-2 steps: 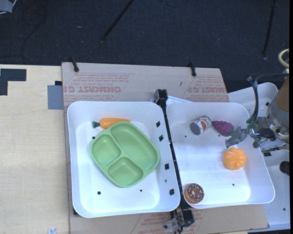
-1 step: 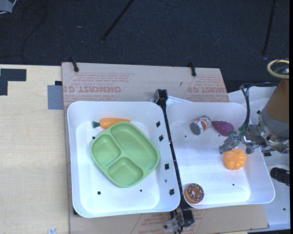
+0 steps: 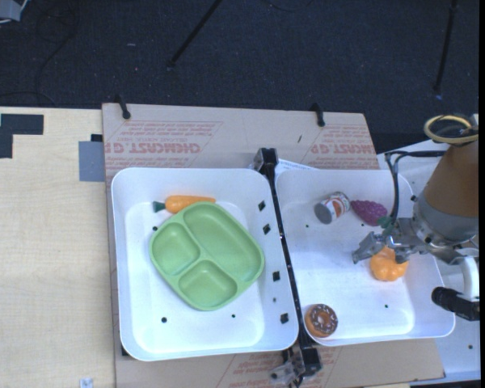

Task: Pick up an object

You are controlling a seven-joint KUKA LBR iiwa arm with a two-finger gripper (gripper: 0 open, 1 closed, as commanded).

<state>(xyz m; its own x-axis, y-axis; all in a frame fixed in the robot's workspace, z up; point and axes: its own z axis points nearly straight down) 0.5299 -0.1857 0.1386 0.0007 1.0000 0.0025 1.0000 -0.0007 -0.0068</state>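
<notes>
Right now the jaws (image 3: 380, 249) sit just above the orange fruit (image 3: 388, 267) in the right bin (image 3: 420, 326); can't tell if they grip it. Center over fruit, lower w/o nudging.

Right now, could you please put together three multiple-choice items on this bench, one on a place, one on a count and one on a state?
1. Where does the toy carrot lie?
A. in the left bin, at the far edge of the green plate
B. in the right bin
C. on the cardboard

2. How many compartments has the green plate?
A. two
B. three
C. five

3. How does the small can rest?
A. upright
B. on its side
C. on the doughnut

Answers: 1 A, its orange body touches the plate's far rim; 2 B, ridges split it into three wells; 3 B, its round end faces sideways beside the purple fruit.
</notes>
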